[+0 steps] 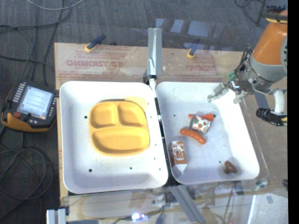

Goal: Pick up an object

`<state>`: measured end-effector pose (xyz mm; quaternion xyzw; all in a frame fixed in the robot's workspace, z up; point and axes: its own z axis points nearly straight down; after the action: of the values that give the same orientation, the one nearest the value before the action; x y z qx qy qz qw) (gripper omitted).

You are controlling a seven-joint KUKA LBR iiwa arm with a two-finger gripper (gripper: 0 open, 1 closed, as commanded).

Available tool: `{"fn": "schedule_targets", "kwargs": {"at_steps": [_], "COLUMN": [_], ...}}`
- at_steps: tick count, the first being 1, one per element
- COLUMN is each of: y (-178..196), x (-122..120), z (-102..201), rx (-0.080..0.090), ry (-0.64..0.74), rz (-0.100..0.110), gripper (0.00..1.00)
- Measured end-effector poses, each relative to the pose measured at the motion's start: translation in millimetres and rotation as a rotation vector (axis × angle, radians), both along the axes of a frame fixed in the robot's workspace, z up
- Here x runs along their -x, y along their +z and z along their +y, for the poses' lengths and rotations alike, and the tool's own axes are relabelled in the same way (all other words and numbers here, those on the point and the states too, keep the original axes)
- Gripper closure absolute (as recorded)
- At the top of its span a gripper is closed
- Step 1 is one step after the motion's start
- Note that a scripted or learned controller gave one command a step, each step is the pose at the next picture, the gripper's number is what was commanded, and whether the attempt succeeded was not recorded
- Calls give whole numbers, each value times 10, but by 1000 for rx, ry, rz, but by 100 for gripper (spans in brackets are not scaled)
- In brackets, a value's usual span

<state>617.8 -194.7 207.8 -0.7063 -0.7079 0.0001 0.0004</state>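
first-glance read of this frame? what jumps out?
The yellow compartment tray fills most of the left bin, easily the boldest thing in view. In the right bin, a red sausage, a small orange-and-white packet, a brown-and-white box and a brown lump lie scattered. The gripper hangs open over that bin's far right corner, holding nothing.

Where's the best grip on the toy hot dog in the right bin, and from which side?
Take the toy hot dog across its narrow middle, coming from above. It lies flat and long, slanting toward the bin's near right, so the fingers should close across its short width. The carton touches its far end; stay clear of it.
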Motion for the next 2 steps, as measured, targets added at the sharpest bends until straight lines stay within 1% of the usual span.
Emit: {"fn": "schedule_targets", "kwargs": {"at_steps": [1,2], "y": [-1138,-1047], "x": [147,145], "z": [212,215], "rx": [1,-2], "ry": [42,41], "rz": [-1,0], "gripper": [0,100]}}
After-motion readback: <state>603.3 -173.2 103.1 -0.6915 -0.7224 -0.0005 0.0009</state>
